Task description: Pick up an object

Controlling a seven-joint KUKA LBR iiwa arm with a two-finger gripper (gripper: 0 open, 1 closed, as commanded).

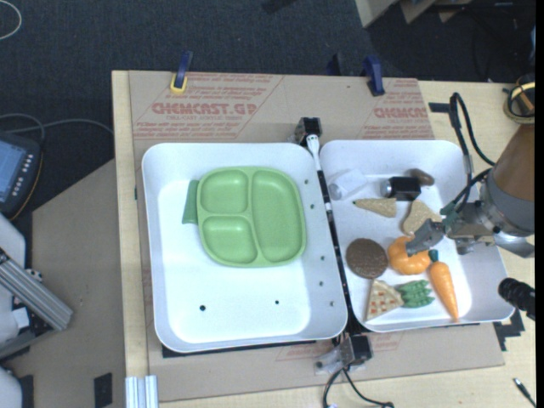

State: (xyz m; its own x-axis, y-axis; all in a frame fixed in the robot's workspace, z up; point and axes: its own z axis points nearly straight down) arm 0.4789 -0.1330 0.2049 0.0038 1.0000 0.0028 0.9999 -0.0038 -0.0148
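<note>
**Gripper down among the toy food in the right bin**

You see two white bins side by side. The left bin [170, 253] carries a green tray [252, 215] with three compartments. The right bin [374, 155] holds the food: a carrot [444, 289] lower right, an orange [406, 258], a brown disc [366, 257], a pizza slice [383, 298] and green beans [416, 293]. Your gripper [429, 238] sits over the orange's upper right edge, touching or just above it. You cannot tell how far its fingers stand apart, or whether they grip anything.
</note>
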